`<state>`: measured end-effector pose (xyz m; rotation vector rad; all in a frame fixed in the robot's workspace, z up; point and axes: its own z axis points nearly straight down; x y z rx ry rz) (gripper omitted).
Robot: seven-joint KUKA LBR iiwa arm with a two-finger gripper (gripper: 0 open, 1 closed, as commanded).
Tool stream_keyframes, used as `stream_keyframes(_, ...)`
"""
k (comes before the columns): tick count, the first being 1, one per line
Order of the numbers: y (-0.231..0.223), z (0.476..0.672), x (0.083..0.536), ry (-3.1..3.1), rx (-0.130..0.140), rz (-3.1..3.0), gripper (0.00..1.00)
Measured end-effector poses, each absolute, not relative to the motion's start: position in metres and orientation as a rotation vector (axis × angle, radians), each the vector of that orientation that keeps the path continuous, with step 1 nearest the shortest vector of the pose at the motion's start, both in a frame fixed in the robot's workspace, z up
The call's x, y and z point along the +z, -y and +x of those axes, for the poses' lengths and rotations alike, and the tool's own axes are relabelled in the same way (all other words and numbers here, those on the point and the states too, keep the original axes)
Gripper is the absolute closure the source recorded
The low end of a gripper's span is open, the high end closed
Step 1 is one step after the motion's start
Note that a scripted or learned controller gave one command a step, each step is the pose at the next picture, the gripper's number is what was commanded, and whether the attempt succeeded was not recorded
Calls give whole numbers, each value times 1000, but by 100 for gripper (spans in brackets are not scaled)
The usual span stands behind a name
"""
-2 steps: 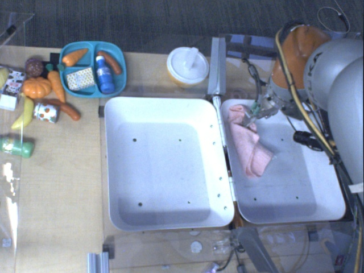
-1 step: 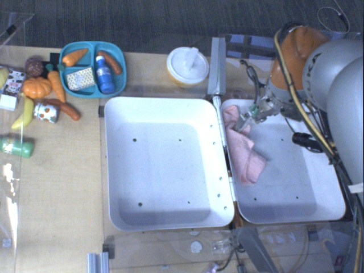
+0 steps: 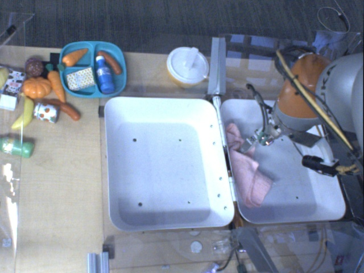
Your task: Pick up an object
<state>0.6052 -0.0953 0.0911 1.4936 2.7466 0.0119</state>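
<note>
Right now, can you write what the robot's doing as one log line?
task: pick up object | gripper: over pink cloth in right bin | grasp: unconfirmed

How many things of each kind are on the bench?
White bins: 2
Pink cloth: 1
Blue tray: 1
Lidded cup: 1
Green can: 1
Banana: 1
Total: 7

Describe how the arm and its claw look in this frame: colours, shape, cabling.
The arm is a bulky, rounded grey body with an orange band above the wrist. A yellow cable and thinner black cables run across it. The claw is small, dark and metallic, with a tiny reddish light spot near its tip; its finer details are too small to tell.
</note>
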Motion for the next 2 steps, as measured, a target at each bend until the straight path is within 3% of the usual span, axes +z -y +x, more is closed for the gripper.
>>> stream_keyframes(1, 93, 607, 100, -2749, 16, 1494, 100)
stream_keyframes(2, 94, 606, 99, -2748, 15, 1495, 0)
